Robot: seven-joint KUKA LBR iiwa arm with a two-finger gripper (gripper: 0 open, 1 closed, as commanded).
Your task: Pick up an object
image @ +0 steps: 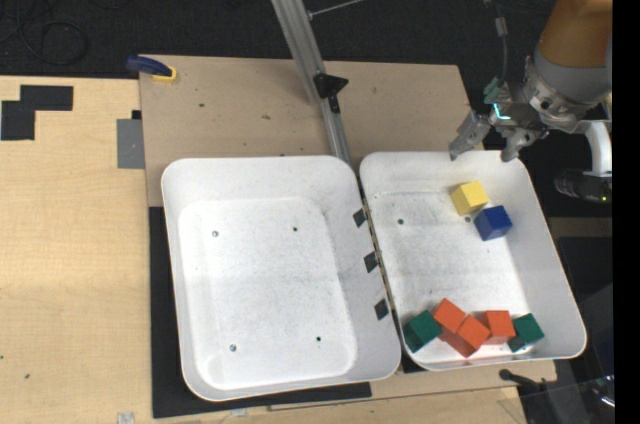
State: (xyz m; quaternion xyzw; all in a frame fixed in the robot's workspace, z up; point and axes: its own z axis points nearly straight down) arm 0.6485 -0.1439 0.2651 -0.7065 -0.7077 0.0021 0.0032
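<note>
Nothing is picked up yet: the pincer point(491, 138) hovers spread and bare over the right bin's point(560, 282) far rim, at one o'clock. The nearest candidates, a yellow block point(467, 197) and a blue block point(492, 221), lie touching just at its six o'clock, so descent, pinch and lift all remain.

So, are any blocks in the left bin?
No, the blocks, like the yellow block and blue block, all lie in the right bin.
</note>
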